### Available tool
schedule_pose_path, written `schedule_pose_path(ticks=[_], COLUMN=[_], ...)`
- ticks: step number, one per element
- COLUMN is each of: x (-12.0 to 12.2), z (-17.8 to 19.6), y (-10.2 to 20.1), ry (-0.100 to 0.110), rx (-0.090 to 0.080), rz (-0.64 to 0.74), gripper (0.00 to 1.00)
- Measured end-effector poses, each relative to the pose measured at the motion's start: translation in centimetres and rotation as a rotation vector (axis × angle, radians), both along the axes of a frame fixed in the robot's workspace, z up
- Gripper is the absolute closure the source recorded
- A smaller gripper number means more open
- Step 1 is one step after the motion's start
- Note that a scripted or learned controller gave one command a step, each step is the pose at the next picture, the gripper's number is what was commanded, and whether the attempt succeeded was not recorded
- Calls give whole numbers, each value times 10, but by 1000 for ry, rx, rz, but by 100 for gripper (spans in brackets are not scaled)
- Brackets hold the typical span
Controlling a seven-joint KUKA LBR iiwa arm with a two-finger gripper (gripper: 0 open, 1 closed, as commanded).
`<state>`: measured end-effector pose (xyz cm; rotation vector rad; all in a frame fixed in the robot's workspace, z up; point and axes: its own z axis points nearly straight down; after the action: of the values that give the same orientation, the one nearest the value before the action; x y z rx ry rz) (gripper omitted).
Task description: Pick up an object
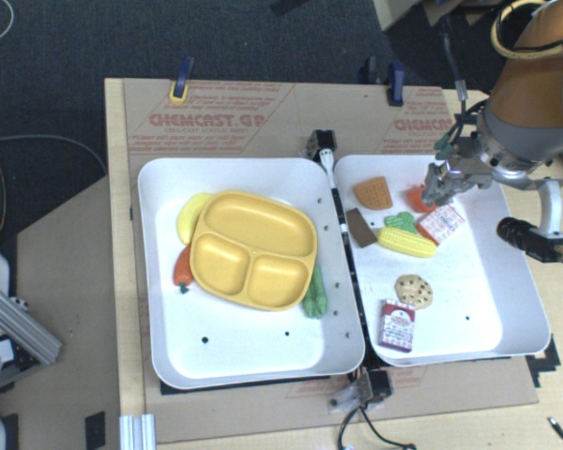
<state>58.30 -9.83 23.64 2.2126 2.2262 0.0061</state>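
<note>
Gripper (438, 184) is seen low over the right bin (507, 317), near its far edge; whether the fingers are open or shut can't be told, and nothing is seen held. Just beside it, an orange-red item (416, 198) is partly hidden, and a red/white packet (441, 223) lies just below, tilted, long axis approx. diagonal up-right.

Other objs in the right bin: a corn cob (405, 242), long axis near horizontal, slightly down to the right, touching a green piece (401, 220); a brown slab (360, 227) near the left wall, long axis diagonal; a toast-like slice (372, 193) toward the far-left corner; a cookie (413, 291) mid-bin; a small red box (397, 326) near the front edge, long axis approx. vertical in view.

Open room is left in the right bin's right half and front-right corner.

Left bin (244, 359): a yellow divided tray (253, 249) is set mid-bin, w/ a yellow item (190, 216) and an orange-red item (182, 268) at its left edge, a green item (315, 295) at its right. Front strip is bare.
</note>
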Motion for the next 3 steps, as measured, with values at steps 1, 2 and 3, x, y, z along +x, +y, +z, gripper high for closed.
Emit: schedule_pose_path(ticks=[1, 2, 3], x=[25, 42, 53], z=[-4, -13, -3], y=[40, 83, 138], ry=[1, 2, 1], rx=[0, 0, 2], rz=[-1, -1, 1], gripper=[100, 100, 100])
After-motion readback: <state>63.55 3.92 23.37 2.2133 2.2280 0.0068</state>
